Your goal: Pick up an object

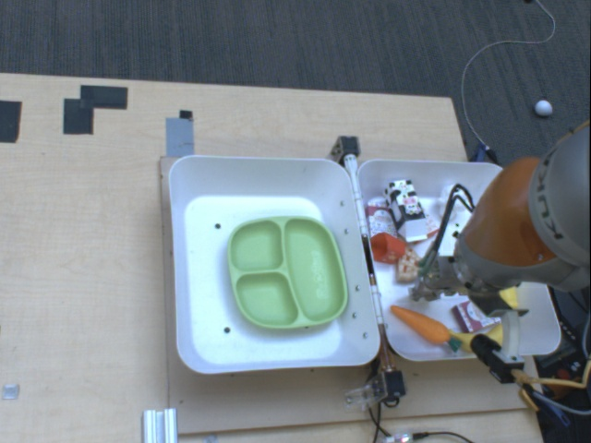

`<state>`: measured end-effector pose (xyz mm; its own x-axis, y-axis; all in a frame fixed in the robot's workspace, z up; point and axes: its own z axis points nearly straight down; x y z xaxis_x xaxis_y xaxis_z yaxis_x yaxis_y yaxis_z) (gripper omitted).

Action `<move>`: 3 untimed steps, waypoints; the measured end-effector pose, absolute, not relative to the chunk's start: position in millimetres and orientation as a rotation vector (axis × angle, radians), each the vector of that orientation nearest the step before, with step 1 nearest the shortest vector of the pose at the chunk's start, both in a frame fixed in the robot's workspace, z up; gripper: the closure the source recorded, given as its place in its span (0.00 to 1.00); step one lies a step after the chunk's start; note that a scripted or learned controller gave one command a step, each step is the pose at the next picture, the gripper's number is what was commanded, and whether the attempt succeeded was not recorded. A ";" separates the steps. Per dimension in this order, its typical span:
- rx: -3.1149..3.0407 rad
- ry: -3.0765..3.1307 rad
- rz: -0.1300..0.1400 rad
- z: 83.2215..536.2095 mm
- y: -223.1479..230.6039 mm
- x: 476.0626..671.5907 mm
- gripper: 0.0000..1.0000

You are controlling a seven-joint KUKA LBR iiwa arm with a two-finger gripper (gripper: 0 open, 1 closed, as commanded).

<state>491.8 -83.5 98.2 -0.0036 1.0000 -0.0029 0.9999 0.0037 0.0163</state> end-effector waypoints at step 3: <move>2.204 2.217 0.019 108.7 -82.8 493.3 0.00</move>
